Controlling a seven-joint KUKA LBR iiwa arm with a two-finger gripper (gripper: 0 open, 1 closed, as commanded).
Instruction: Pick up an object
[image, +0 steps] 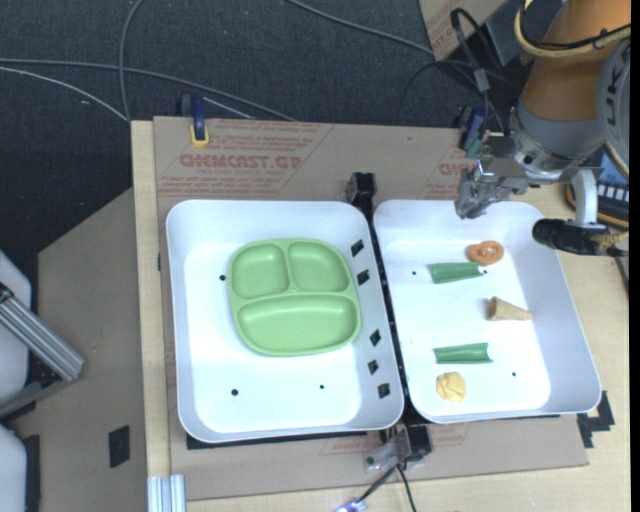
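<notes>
Objects for picking all lie in the right bin (545, 360), five small ones, each apart from the others. Nearest the camera is a yellow lump (451, 386), close to the bin's front rim. Just behind it lies the near green strip (462, 352), flat and running across the bin. Further back and to the right is a beige wedge (509, 309), its point turned right. Behind that comes the far green strip (457, 272), also lying crosswise, and just beyond its right end sits an orange ring (487, 252), very close to the strip.

The left bin (200, 385) holds a green plate (296, 297) with three compartments, lying flat near the bin's middle. Both bins rest side by side on a brown board (260, 150), which has a blue clamp (199, 120) at its far left corner.

My gripper (474, 203) hangs at the far rim of the right bin, near its back left corner, behind the orange ring and apart from it. Whether my jaws are spread or pressed together I cannot tell; they are too small and blurred. My arm (565, 75) rises to the upper right. Beyond the board, cables (130, 70) trail over the dark floor.
</notes>
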